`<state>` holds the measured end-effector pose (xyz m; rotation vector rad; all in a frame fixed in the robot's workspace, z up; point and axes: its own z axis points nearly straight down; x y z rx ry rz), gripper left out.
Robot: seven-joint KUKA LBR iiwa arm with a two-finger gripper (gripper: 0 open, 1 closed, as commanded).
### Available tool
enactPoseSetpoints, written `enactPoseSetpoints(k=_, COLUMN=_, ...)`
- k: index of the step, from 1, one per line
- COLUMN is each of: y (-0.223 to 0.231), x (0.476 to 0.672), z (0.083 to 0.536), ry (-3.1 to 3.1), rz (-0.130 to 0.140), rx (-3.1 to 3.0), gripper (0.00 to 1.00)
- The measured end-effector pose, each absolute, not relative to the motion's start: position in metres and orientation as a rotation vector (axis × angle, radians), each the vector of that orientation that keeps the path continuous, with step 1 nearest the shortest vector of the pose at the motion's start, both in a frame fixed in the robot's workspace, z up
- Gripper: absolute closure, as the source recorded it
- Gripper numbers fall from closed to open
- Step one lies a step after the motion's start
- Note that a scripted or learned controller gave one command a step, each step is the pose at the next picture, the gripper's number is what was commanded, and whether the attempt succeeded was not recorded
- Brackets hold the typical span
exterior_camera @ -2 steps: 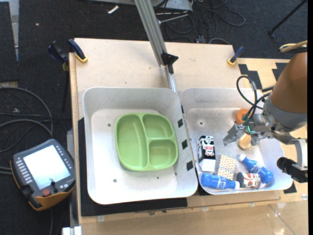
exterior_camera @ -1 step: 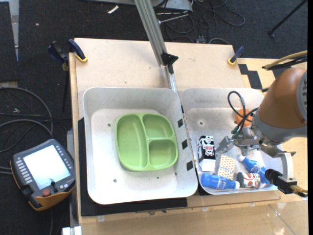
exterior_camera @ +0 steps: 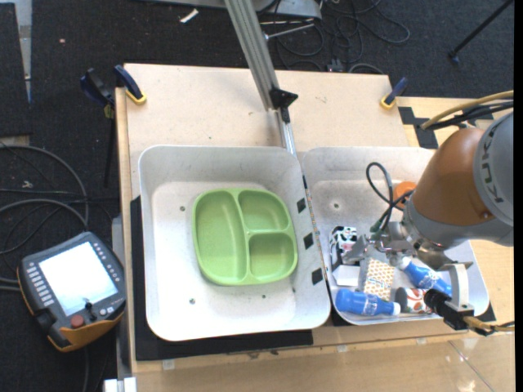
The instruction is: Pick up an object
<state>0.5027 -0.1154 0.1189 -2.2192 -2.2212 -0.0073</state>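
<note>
My gripper (exterior_camera: 391, 248) hangs low over the middle of the right bin (exterior_camera: 343, 178), under the arm's orange band (exterior_camera: 458, 174). Around it lie several small objects. A black-and-white item (exterior_camera: 346, 238) sits just left of the gripper. A patterned card (exterior_camera: 377, 277) lies right below it. A blue bottle (exterior_camera: 364, 303) rests on its side near the front wall. A blue-and-white tube (exterior_camera: 426, 278) lies to the right under the wrist. An orange item (exterior_camera: 402, 189) peeks out behind the arm.
The left bin (exterior_camera: 163, 219) holds a green divided plate (exterior_camera: 245, 236). A slanted metal pole (exterior_camera: 255, 43) rises from between the bins at the back. A teach pendant (exterior_camera: 72, 288) lies on the floor to the left. Clamps sit at the bench's far corners.
</note>
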Motion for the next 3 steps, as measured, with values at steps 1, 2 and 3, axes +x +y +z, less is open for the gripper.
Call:
enactPoseSetpoints(k=1, y=-0.117, x=0.508, z=0.116, ry=-2.232, rz=-0.02, rx=-2.228, gripper=0.0)
enactPoseSetpoints(k=2, y=-0.116, x=0.511, z=0.128, ry=-2.236, rz=-0.028, rx=-2.232, gripper=1.0)
enactPoseSetpoints(k=3, y=-0.125, x=0.519, z=0.182, ry=-2.228, rz=-0.004, rx=-2.223, gripper=1.0)
